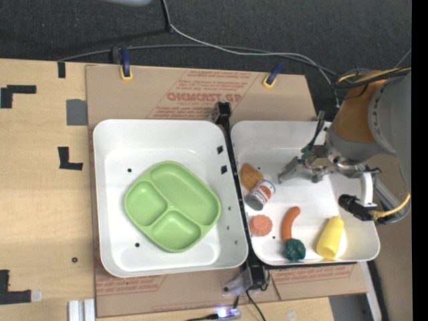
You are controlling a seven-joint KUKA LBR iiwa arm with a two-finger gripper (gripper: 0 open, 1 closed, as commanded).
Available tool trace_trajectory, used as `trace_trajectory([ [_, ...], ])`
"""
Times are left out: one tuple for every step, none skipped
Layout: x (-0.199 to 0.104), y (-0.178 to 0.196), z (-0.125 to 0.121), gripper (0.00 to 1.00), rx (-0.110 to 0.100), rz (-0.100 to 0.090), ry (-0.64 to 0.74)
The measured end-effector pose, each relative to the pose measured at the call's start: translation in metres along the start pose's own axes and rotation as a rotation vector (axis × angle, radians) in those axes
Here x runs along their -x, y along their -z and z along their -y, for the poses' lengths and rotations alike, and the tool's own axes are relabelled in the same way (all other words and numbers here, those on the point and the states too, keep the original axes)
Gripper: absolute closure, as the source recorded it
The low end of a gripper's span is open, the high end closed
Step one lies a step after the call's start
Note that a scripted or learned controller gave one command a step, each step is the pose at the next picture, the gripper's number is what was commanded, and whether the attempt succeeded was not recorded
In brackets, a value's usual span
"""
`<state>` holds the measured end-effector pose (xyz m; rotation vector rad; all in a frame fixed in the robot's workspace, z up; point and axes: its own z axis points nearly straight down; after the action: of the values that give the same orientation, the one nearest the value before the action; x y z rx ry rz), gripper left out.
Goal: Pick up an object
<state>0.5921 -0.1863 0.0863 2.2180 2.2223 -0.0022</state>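
Note:
My gripper point(302, 173) hangs over the middle of the right bin point(281, 136), its fingers spread open with nothing between them. To its left lie a brown bread-like piece point(250, 174) and a small can point(261, 192) on its side. Nearer the front of the bin sit a round reddish disc point(261, 225), an orange sausage-shaped piece point(290, 221), a dark green lump point(294, 249) and a yellow object point(330, 237). None of them touches the gripper.
The left bin point(110, 152) holds a light green divided plate point(172, 206). A black divider point(231, 159) runs between the two bins. The arm point(374, 122) comes in from the right above the right bin's far corner.

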Motion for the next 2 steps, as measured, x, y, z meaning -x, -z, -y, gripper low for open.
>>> trace_trajectory([
  [0.001, 0.011, -0.001, 1.00, 0.005, 0.004, 0.001],
  [-0.002, 0.072, 0.003, 1.00, 0.002, -0.002, 0.000],
])
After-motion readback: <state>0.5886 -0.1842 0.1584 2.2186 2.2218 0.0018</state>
